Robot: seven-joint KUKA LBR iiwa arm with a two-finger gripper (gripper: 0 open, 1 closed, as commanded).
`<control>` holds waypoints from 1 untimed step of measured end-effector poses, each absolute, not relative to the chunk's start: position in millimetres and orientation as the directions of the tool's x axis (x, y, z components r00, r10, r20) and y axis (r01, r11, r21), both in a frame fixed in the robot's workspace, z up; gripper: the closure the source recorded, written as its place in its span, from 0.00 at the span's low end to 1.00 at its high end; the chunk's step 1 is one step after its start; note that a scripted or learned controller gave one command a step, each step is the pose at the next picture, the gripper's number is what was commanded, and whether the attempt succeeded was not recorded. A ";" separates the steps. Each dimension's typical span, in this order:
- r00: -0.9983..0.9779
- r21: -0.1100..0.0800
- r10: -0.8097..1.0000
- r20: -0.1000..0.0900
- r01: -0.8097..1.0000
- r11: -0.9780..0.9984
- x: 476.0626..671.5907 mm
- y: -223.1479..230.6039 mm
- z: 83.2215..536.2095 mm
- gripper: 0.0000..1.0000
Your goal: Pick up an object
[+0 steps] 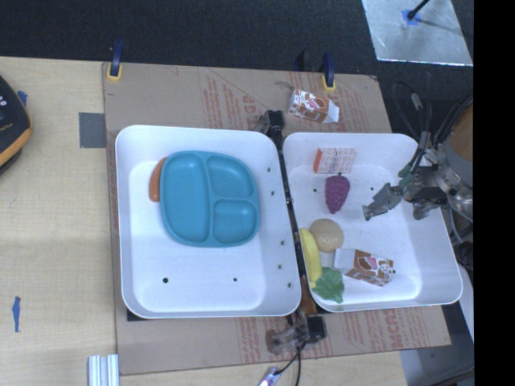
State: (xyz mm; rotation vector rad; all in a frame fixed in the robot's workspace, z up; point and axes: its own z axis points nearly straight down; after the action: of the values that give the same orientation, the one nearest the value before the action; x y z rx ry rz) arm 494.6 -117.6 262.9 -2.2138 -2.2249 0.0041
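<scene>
Smooth blue divided plate (pixel 211 198), knobbly purple grapes (pixel 337 191) — glossy white bins (pixel 201 296)

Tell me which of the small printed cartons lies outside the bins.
The carton on the cardboard above the right bin. The other two lie inside that bin: one at its top, one near its bottom.

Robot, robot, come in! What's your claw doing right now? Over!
Gripper open, holding nothing, over right bin. Nearest: purple grapes, untouched. Nothing between them. Over.

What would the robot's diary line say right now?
gripper: over right bin, nothing held | nearest: grapes | left bin: blue tray
</scene>
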 end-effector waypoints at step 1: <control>-0.005 -0.007 1.000 0.000 1.000 0.005 544.0 -96.5 138.0 0.00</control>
State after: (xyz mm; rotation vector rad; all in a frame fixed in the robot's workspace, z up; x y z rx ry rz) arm 544.0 -96.5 138.0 -2.2124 -2.2238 0.0080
